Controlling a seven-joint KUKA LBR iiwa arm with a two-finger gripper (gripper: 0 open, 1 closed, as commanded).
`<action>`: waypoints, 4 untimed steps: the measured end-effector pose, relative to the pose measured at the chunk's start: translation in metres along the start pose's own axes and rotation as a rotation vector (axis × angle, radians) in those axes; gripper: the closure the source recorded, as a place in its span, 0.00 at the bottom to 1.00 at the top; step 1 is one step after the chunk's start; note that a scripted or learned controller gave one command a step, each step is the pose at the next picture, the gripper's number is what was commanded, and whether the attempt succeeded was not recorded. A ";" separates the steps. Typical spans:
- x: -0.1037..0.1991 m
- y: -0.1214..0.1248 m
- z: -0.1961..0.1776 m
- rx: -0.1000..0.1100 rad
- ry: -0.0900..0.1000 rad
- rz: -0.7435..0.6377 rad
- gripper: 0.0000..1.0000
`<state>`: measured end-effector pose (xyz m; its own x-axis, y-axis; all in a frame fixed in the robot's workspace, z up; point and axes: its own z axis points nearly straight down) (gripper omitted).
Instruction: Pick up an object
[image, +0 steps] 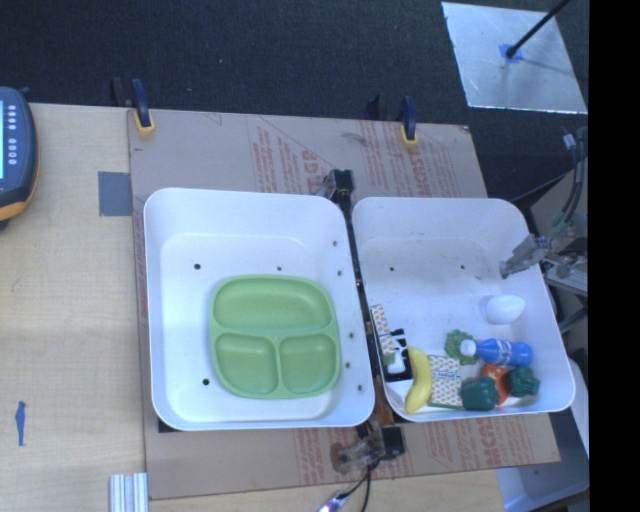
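I see the gripper at the right bin's far edge, w/ nothing in it; can't tell if open. Banana sits near front.

At the right edge of the bench the gripper is a small piece of pale grey metal with thin, angular parts tapering to a point; behind it sit blurred grey fittings and a dark cable curving upward

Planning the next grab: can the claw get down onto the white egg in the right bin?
Probably yes: the smooth white egg-shaped object lies apart from the toy pile, nothing above it, and the claw sits just beside it.
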<state>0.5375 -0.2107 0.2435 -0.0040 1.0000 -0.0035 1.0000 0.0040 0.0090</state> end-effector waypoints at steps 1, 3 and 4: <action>0.048 -0.014 0.137 0.023 0.009 -0.005 0.00; 0.055 -0.050 0.158 0.020 0.008 -0.002 0.00; -0.002 -0.006 0.151 0.007 0.001 0.002 0.00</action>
<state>0.5331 -0.2136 0.0925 -0.0022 1.0000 -0.0027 1.0000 0.0022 0.0024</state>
